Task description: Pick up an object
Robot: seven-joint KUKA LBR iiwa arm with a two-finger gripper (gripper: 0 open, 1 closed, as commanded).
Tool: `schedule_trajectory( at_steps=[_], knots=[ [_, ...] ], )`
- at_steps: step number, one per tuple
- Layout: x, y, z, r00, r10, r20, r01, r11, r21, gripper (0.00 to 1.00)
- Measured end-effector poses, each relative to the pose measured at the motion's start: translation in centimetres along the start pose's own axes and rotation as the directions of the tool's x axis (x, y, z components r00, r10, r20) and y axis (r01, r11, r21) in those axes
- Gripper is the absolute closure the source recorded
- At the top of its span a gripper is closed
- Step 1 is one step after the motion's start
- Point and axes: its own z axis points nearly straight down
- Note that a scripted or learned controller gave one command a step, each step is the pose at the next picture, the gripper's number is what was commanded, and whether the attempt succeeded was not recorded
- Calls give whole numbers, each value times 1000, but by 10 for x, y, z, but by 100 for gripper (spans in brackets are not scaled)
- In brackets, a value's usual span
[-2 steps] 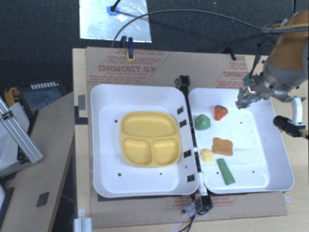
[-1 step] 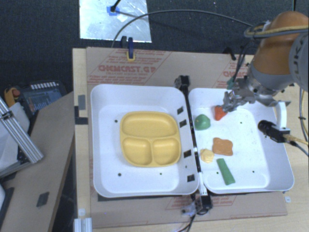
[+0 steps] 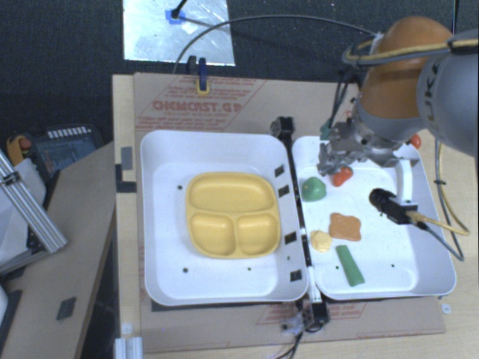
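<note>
From my overhead camera view I see the arm [image 3: 449,96] reaching in from the right, its orange band hanging above the far end of the right bin [image 3: 393,256]. The gripper [image 3: 331,161] sits low over that bin's far left part, near the divider between the two bins. I cannot tell from here how far open it is, or whether it has hold of anything. A small red piece [image 3: 342,176] lies on the bin floor just beside the gripper tip, so close that I cannot tell whether the two touch. Just nearer to me, a rounded green piece [image 3: 313,188] rests by the bin's left wall, apart from the red one. Further towards the front lie a flat orange piece [image 3: 346,226] and a small pale yellow lump [image 3: 321,241], just beside each other, with a green stick [image 3: 349,265] lying slantwise in front of them. The left bin [image 3: 161,200] holds a yellow divided tray [image 3: 232,214], flat in its middle, well apart from the gripper
</note>
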Motion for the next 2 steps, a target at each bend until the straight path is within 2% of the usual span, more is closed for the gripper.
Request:
schedule_trajectory(
  at_steps=[1,2],
  knots=[
    [49,-7,11,1000,2,1,-2,1000,1,100],
    [97,-23,4,1000,1,1,-1,1000,1,100]
  ],
)
